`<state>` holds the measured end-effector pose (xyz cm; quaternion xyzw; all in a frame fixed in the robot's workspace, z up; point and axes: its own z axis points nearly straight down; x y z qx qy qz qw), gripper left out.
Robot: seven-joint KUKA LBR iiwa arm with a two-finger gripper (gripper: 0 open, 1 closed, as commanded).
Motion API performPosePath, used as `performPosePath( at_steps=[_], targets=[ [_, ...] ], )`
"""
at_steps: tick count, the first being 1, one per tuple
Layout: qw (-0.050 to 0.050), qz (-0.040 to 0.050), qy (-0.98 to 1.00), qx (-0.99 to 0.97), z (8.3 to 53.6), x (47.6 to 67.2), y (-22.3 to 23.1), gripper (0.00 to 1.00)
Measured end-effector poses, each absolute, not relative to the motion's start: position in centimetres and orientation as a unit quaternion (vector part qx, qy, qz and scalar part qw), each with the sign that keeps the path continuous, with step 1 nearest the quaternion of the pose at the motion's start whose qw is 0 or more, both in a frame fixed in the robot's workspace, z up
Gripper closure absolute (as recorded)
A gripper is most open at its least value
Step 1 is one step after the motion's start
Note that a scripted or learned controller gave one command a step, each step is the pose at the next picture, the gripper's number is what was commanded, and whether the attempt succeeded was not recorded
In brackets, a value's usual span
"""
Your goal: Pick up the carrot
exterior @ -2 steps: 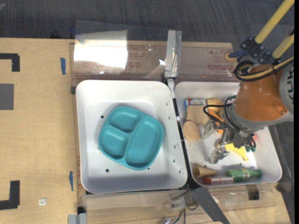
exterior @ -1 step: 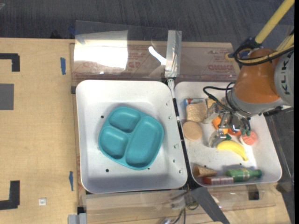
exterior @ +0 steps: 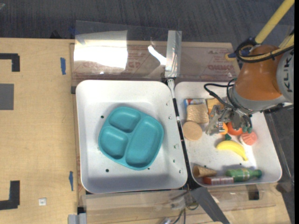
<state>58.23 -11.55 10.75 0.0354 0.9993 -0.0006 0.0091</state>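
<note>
Orange carrot [exterior: 232, 129] lies in the right bin [exterior: 268, 139], above the banana [exterior: 232, 148]. I see my jaws [exterior: 223, 121] low over it; whether they are closed, I cannot tell.

A teal plastic three-compartment plate [exterior: 131, 142] lies in the left white bin [exterior: 88, 101]. In the right white bin [exterior: 271, 157], a yellow toy banana [exterior: 232, 148] lies right of a round tan wooden disc [exterior: 192, 130]; a green bottle [exterior: 243, 174] lies along the near wall.
</note>
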Motion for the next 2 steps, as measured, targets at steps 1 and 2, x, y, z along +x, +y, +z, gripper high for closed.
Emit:
performPosePath(
  at_steps=[1, 2],
  targets=[
    [0.008, 0.0006, 1.0, 0.005, 19.1, 58.4, -6.5, 1.0],
    [0.005, -0.0003, 0.996, -0.09, 9.7, 54.5, -10.2, 1.0]
  ],
)
